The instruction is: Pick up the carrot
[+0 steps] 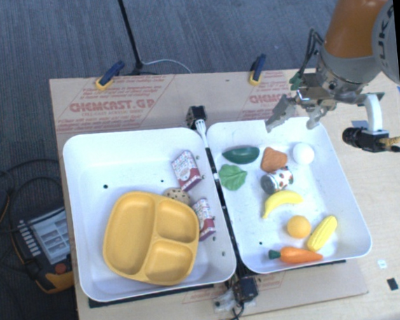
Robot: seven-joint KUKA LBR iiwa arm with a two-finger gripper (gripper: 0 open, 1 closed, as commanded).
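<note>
The carrot (298, 254), orange with a green stub at its left end, lies flat along the near wall of the right bin (351, 197). My gripper (297, 119) hangs over the far rim of that bin, well away from the carrot at the opposite end. Its two fingers (278, 121) are spread apart and open, with nothing between them.
Next to the carrot lie a corn cob (322, 233) and an orange (298, 226). Further back are a banana (281, 201), a small can (279, 180), a white egg (302, 154), an orange wedge (274, 158) and green items (240, 154). The left bin holds a yellow divided plate (151, 236) and snack packets (185, 170).
</note>
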